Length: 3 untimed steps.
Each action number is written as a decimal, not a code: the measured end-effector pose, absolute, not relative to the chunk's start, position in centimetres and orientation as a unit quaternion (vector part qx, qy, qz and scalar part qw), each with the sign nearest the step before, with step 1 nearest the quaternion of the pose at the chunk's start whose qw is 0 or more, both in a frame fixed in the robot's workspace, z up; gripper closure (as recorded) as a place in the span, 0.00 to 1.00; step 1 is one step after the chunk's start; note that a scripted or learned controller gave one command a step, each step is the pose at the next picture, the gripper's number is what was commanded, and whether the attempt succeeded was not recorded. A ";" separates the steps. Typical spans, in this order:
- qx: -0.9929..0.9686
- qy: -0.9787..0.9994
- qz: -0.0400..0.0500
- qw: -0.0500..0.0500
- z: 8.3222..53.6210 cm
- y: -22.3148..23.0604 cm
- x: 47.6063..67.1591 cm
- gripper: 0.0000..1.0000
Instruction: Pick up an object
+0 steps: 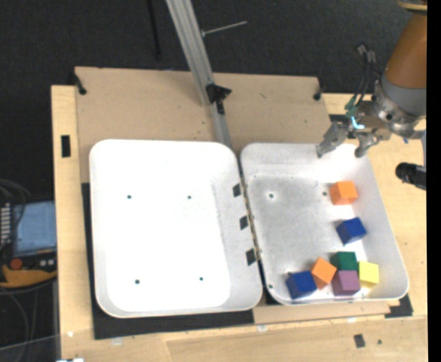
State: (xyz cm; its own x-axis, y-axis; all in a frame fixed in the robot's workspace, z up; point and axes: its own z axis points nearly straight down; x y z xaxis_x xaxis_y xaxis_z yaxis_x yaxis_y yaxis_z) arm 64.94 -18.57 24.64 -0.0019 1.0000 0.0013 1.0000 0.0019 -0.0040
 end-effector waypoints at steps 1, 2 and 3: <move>-0.706 -0.709 0.001 -0.001 25.0 -18.7 65.0 0.00; -0.707 -0.707 0.002 0.000 20.7 -18.8 64.3 0.00; -0.707 -0.707 0.002 0.000 16.5 -18.7 64.5 0.00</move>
